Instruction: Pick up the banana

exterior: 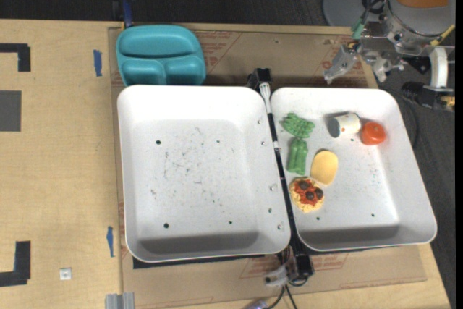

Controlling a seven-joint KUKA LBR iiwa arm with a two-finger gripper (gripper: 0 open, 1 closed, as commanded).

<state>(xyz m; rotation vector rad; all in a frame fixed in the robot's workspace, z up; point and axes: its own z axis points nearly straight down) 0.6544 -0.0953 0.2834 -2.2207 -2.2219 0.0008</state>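
Banana (324,166): the yellow, stubby, rounded piece lying in the right bin (405,217), left of that bin's middle and nearer the divider between the two bins than the bin's right wall. I take it for the banana by colour alone; it is short and blunt, so this is a judgement.

Camera view. Long axis of the banana runs roughly from the bin's far edge toward its near edge, tilted a little. Neighbours are close: a green leafy toy (296,141) lies just beside it on the divider side, and a small round pizza-like piece (307,193) touches or nearly touches its near end. A white and grey cylinder (343,124) and a red tomato (372,132) sit toward the far edge of the bin, apart from the banana. Left bin (145,228) carries nothing relevant. A teal tray (160,54) sits beyond its far edge.

Jaws (338,67) hang above the surface just beyond the far edge of the right bin, near its far left part, outside the bin. Whether they are open or shut I cannot tell at this size; nothing is seen between them.

Key relation: the banana lies toward the near edge from the jaws, and slightly toward the divider. Judgement: the move calls for travel inward over the far wall, then descent, with the jaws closing across the short width. The free flank is on the right wall side; the green toy crowds the other.
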